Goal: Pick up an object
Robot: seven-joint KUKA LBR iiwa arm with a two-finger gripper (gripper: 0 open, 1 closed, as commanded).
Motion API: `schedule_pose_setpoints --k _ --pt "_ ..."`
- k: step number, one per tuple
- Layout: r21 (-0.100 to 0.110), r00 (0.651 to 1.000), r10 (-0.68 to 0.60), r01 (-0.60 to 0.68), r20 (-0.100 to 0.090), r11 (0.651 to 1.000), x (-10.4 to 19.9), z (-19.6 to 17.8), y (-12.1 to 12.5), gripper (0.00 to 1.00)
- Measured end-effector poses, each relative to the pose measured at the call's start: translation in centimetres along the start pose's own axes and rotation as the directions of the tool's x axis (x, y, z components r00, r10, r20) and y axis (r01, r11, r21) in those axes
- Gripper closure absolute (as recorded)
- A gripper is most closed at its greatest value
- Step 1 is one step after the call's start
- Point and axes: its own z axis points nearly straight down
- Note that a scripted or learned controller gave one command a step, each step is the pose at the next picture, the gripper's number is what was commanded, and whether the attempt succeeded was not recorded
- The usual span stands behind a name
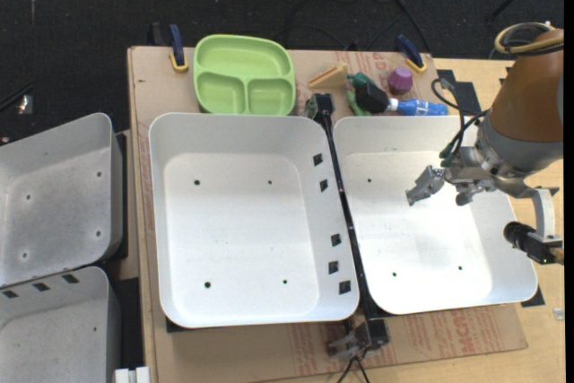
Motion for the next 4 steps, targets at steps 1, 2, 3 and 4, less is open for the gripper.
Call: schedule_pose_setpoints --k 1,2,3,4 --pt "-0.012 1.0 -0.002 0.003 0.002 1.0 0.0 -0.6 0.3 0.0" --pt "-0.007 1.0 0.0 0.0 0.002 1.0 -0.7 5.5 -0.1 0.0" --pt "-0.008 1.0 -0.001 0.001 0.002 1.0 -0.6 10.6 -0.1 0.0" --pt "-0.013 1.0 0.001 -0.001 0.003 1.0 -0.7 9.3 0.0 1.0"
